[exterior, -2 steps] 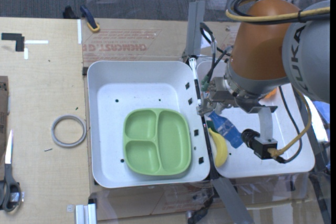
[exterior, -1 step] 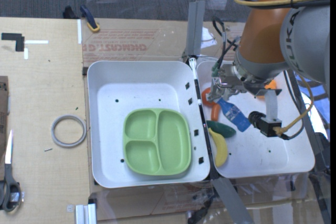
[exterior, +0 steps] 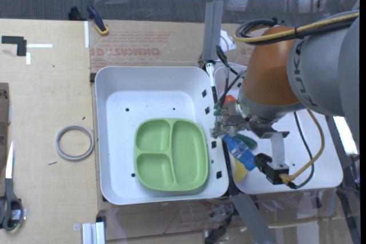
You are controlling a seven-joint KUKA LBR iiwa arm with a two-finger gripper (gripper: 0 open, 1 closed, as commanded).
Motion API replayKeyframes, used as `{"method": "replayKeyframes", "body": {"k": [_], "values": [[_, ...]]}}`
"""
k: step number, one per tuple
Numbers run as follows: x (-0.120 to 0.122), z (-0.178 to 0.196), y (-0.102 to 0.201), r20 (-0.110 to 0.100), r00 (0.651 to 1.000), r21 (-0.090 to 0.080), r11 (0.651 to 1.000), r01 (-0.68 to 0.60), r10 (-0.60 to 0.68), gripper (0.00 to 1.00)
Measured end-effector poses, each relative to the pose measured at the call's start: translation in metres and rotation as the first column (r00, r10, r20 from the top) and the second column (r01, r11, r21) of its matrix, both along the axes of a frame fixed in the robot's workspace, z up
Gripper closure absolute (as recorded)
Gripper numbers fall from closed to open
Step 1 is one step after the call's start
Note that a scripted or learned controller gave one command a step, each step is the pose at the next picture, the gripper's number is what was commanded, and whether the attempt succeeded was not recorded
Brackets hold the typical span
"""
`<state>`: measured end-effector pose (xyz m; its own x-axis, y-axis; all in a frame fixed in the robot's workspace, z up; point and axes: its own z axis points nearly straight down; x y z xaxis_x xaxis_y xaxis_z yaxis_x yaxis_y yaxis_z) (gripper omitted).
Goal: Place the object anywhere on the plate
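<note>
A light green plate with three compartments lies in the left white bin. The grey arm with its orange band reaches in from the right and hangs over the divide between the two bins. Its gripper points down just right of the plate's right edge. A blue object with a yellow end hangs tilted from the gripper, its upper end pinched between the fingers, and it overlaps the rim between the bins. The object is beside the plate, not over it.
The right bin is largely hidden under the arm; a small orange thing and a green thing show there. On the bench to the left lie a grey ring and scissors. Cables loop off the wrist.
</note>
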<state>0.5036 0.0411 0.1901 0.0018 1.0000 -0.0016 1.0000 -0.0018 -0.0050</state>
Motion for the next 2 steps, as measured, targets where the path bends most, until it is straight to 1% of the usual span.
{"method": "replayKeyframes", "body": {"k": [1, 2], "values": [[0.062, 0.093, 0.038, 0.002, 1.000, -0.001, 1.000, -0.003, 0.003, 1.00], [0.010, 0.069, 0.012, 0.000, 1.000, -0.001, 1.000, 0.001, -0.001, 1.00]]}}
